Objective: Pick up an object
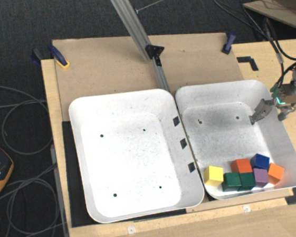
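1. Gripper (268,112) sat at right edge of frame, over the right bin's (214,94) right rim; fingers spread apart, nothing between them.
2. Blocks clustered in that bin's lower right corner: yellow block (214,174), green block (238,180), red-orange block (243,165), blue block (260,161), purple block (260,175), orange block (275,171).
3. Upper half of right bin was bare floor.
4. Left bin (120,105) filled centre-left of frame.
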Controlling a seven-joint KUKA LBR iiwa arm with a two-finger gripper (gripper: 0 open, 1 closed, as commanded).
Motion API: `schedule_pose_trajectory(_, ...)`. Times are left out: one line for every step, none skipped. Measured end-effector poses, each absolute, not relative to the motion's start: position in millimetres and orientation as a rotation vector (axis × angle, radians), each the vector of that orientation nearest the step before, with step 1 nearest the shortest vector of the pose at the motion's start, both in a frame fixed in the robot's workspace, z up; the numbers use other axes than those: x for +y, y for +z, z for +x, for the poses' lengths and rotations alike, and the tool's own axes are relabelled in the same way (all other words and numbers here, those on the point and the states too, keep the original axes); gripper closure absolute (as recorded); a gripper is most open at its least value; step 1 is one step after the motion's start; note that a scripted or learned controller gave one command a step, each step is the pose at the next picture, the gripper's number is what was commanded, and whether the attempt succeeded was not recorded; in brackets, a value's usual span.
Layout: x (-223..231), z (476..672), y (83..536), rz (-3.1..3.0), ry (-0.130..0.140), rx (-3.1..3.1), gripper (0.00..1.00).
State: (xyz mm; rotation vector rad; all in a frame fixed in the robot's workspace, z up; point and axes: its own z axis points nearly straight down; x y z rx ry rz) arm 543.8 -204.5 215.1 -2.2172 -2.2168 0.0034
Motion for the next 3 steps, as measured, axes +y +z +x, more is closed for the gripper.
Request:
schedule_pose_trajectory(-204.3, 544.9, 218.0, -2.219, -0.001, -2.222, 0.00)
schedule_pose_trajectory(-207.0, 545.2, 175.3, -2.218, 0.003, -2.218, 0.00)
schedule_pose_trajectory(-207.3, 535.0, 117.0, -2.216, 0.005, -2.216, 0.00)
